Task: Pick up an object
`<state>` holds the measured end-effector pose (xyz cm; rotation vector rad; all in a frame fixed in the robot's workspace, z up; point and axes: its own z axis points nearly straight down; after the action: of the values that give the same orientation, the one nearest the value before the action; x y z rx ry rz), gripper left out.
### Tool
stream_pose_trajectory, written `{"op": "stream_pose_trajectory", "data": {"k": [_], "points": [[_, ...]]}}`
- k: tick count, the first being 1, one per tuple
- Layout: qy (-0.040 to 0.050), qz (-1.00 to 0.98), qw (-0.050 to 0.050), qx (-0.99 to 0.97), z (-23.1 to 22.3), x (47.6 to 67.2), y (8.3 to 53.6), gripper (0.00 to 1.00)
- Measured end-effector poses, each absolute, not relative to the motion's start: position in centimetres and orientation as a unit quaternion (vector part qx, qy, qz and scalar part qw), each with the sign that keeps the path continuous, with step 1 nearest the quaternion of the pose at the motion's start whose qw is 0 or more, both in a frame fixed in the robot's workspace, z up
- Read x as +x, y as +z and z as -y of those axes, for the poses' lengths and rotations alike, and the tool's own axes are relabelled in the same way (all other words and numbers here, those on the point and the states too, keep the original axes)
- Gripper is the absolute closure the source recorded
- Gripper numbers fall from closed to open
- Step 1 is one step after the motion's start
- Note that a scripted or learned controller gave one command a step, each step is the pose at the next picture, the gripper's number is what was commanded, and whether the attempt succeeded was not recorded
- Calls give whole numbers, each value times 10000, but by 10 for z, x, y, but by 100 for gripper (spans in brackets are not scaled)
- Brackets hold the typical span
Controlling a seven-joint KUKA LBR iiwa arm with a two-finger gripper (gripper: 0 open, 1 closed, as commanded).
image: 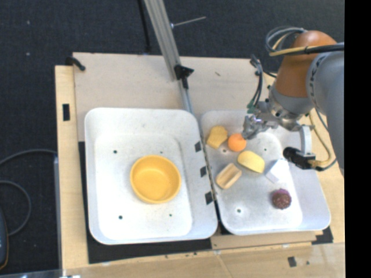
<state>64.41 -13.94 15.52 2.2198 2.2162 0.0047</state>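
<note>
Whether the claw (251,127) is open or shut I cannot tell; it hangs over the right bin (307,210) near its back edge, just beside the orange ball (236,142). Best to drop straight onto the ball, clear of the yellow piece (217,136) and pale wedge (251,161) flanking it. The left bin (110,132) holds a bowl (155,179); dark carpet (46,22) surrounds the bench.

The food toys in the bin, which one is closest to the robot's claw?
The small orange ball. It sits right beside the gripper, at its lower left. The yellow wedge, the pale yellow piece, the tan block and the dark red berry lie farther off.
</note>
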Motion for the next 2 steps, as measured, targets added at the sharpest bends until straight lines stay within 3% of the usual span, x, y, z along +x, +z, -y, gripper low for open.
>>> {"op": "stream_pose_trajectory", "data": {"k": [1, 2], "points": [[0, -7077, 10, 7065, 141, 645, 206, 100], [1, -7079, 3, 7064, 91, 634, 204, 100]]}}
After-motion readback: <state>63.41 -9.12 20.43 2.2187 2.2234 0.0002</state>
